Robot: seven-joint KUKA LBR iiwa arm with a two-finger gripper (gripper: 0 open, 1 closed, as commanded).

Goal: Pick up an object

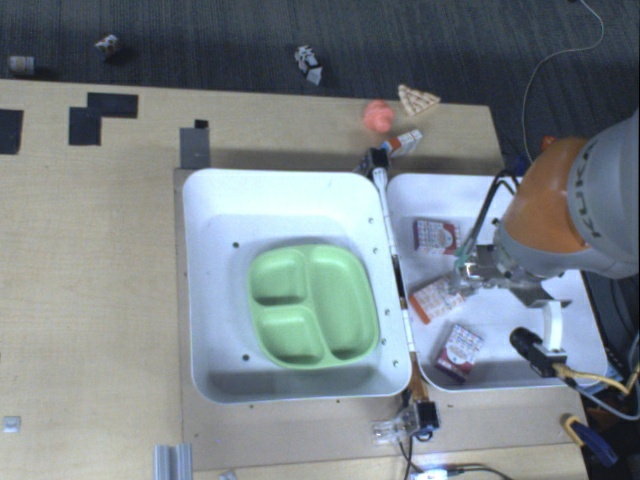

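the bench [90, 298] spreads out to the left of the gripper [470, 273], a pale wood surface with dark cutouts near its far left edge. the arm [590, 203], grey with an orange band, comes in from the right and ends over the right bin [520, 373]. the left bin [205, 268] sits well to the left of the gripper, across the divider between the two bins. in it lies a green divided tray [310, 303] with three compartments, tilted a little.

the gripper is low in the middle of the right bin; how far its fingers are spread cannot be told from this slanted view, and nothing is seen held between them.

just left of and slightly below the gripper, touching or nearly touching it, lies an orange-and-white packet [433, 298]. below the gripper, nearer the front wall of the bin, is a small purple-edged packet [458, 352]. above and left of the gripper lies a red-and-white packet [435, 236].

farther away, beyond the bins, a pink ball [378, 116] rests on the bench with a wedge-shaped toy [417, 100] just right of it.
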